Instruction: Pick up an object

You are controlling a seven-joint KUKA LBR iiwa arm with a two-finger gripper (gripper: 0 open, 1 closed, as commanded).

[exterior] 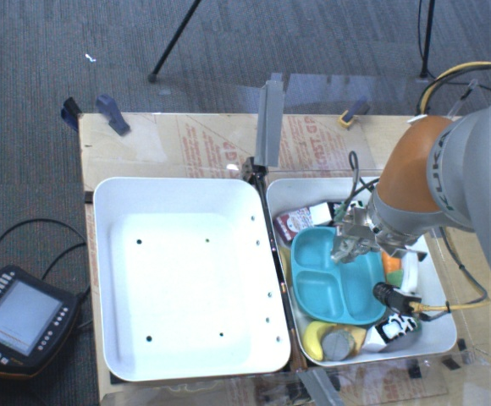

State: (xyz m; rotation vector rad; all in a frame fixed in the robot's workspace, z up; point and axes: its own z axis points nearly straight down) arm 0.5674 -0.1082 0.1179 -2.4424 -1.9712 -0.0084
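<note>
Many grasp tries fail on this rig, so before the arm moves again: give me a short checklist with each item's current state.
1. Gripper is over the right bin: ok.
2. Gripper sits above the blue divided tray, near its upper edge: ok.
3. Object seen between the fingers: cannot tell.
4. Finger opening: cannot tell.
5. Neighbours crowd the tray, with a banana at its lower edge and a dark red packet at its upper left: not ok.
6. Left bin free of the arm: ok.

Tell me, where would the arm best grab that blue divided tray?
Probably the blue tray's raised rim on its left edge, coming straight down from above. It lies flat in the right bin, so only the thin rim offers a grip, and that edge looks least crowded.
</note>
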